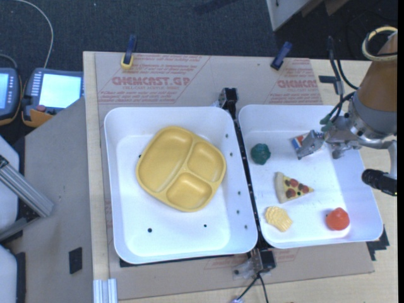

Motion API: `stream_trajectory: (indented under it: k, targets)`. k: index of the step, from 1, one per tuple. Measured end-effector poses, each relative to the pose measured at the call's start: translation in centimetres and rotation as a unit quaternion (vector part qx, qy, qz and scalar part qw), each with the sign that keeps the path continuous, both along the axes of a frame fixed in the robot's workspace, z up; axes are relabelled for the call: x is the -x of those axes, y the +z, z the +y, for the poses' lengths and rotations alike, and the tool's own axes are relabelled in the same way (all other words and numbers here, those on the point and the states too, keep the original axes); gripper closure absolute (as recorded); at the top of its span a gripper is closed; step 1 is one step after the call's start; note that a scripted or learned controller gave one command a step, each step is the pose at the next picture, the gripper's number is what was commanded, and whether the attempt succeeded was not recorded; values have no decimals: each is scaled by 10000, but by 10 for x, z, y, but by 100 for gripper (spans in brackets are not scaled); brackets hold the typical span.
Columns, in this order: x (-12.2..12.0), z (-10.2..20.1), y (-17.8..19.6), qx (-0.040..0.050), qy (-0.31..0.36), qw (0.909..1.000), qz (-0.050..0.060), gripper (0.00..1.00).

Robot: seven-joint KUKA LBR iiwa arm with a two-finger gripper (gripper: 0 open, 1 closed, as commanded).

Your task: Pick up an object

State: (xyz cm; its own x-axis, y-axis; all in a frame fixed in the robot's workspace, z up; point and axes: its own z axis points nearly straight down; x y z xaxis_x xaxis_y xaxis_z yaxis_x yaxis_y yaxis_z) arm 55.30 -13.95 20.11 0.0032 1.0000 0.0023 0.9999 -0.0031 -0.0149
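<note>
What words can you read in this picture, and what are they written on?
"CHEMCAST G P", in red on the brown board behind the left bin; the last letters are unclear.
"CHEMCAST", the same red print on the board behind the right bin; it is cut short.
Smaller red lines run slantwise beside both, too small to read.
The lit screens at the left are too blurred to read.

Grey arm (369, 115), orange band (382, 84), metal gripper (309, 145)
</note>
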Motion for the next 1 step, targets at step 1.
stream_trajectory:
  k: [1]
  targets:
    - [-3, 1, 8, 11, 17, 10000, -75, 0]
